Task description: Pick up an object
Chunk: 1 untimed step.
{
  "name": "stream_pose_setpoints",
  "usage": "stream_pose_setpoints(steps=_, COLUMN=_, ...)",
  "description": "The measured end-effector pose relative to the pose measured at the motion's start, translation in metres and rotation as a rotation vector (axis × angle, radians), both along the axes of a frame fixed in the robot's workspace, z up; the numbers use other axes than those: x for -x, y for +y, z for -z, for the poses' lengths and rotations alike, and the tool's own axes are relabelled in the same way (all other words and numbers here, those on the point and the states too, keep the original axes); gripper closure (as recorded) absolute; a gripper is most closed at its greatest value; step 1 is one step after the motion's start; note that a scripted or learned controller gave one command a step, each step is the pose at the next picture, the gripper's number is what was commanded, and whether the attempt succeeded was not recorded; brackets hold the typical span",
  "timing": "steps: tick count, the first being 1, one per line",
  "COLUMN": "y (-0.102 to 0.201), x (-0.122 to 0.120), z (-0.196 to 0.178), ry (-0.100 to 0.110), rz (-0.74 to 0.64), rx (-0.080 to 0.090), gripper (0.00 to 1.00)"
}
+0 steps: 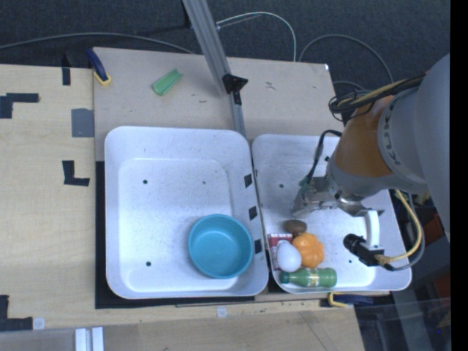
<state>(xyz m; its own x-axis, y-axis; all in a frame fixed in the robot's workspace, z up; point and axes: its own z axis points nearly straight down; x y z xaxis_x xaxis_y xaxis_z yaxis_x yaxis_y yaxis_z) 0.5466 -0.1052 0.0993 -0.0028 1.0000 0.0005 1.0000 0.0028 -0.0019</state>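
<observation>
Camera view puts your gripper [306, 203] low over the floor of the right bin [281, 163], and you can see nothing caught in it; whether it is released or clenched cannot be told from here. The relation to watch is direction: the objects lie just toward the bin's near edge from the tip, slightly left of it. Closest is a small brown object [295, 227], just beside the gripper. Past it sit an orange ball [309, 249] and a white egg [289, 258], touching each other, with a red and white item [278, 238] at their left. Farthest is a green bottle [312, 277], lying on its side with its long axis along the near wall. In the left bin [146, 167], well apart, sits a blue bowl [219, 245].
</observation>
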Motion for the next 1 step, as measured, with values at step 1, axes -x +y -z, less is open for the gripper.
stream_pose_setpoints(steps=1, y=-0.0101, x=0.0019, z=-0.0513, ry=-0.005, rz=0.003, rx=0.001, gripper=1.0)
